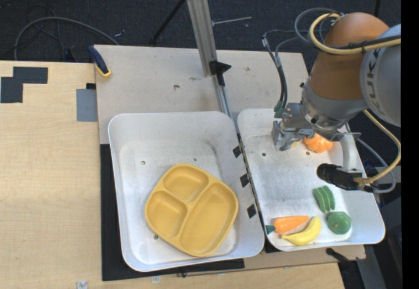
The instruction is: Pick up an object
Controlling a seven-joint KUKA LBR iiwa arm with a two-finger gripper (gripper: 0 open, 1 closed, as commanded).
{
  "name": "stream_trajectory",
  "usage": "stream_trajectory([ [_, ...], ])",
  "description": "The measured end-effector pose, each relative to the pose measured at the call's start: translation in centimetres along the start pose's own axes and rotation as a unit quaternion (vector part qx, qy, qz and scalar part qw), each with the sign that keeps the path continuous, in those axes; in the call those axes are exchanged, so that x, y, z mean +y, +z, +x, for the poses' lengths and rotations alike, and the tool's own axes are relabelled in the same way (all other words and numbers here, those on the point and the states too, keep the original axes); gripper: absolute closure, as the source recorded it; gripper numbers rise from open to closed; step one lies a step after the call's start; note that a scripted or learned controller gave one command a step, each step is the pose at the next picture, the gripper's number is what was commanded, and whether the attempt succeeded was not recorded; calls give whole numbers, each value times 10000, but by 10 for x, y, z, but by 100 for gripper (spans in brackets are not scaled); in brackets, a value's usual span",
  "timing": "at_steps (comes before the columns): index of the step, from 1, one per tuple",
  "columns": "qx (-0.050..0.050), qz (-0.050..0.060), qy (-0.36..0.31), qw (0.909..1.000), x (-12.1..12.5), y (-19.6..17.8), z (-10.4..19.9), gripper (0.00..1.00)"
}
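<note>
Orange fruit (319,143) | round, bright orange | beside hand (286,139) | right bin (275,170)

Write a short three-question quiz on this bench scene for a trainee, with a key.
1. True or false: the yellow divided plate lies in the left bin.
2. Which item lies closest to the gripper?
A. the banana
B. the orange fruit
C. the green apple
3. Fill in: the carrot and the banana lie touching near the ____ edge of the right bin in the camera view.

Key: 1 true; 2 B; 3 bottom.
</note>
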State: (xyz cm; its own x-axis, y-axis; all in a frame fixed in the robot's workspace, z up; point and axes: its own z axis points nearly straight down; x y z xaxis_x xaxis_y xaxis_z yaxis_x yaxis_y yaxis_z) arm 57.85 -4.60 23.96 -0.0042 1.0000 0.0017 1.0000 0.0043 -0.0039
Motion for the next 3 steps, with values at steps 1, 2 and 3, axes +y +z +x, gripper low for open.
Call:
stream_trajectory([
  [1, -3, 9, 2, 10000, 5, 14, 51, 100],
  [2, -4, -9, -1, 10000, 13, 5, 106, 100],
  [3, -6, 2, -2, 10000, 14, 18, 155, 100],
])
